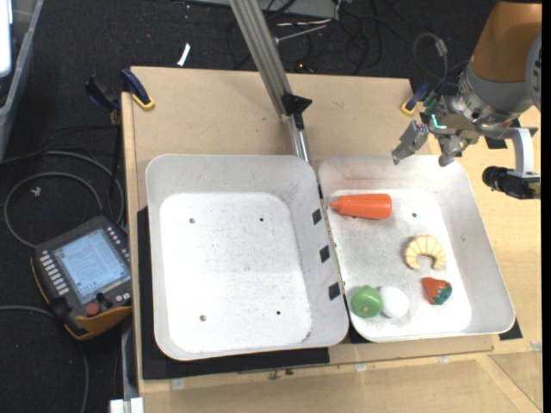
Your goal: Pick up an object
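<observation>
Gripper (428, 145) hangs with fingers spread and empty above the right bin's (482, 231) far edge; the carrot (362, 206), lying apart near the divider, warrants a centred, crosswise descent.

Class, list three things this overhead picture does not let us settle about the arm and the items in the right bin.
1. Arm: cut off by the top and right edges; its base is out of frame.
2. White ball: touching the green item or just beside it, too small to tell.
3. Red item: too small to identify.
</observation>
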Controlling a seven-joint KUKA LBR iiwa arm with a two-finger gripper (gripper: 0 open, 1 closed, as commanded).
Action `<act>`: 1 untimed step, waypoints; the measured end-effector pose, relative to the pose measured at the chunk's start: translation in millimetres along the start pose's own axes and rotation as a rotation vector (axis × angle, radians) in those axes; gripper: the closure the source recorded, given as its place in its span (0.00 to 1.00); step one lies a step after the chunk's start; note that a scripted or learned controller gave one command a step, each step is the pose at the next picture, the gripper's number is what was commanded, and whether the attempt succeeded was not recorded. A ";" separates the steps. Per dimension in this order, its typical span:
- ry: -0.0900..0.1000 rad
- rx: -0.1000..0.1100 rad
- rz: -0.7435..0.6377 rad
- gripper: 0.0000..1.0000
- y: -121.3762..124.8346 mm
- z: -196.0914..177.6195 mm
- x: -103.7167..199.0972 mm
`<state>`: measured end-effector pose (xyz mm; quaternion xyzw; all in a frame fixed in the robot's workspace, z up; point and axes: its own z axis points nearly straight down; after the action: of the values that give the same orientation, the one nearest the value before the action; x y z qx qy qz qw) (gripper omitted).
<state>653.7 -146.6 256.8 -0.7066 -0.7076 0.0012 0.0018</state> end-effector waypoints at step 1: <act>-0.001 -0.003 -0.002 0.00 0.7 -2.2 0.1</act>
<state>654.5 -146.5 259.0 -0.7060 -0.7082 0.0005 0.0001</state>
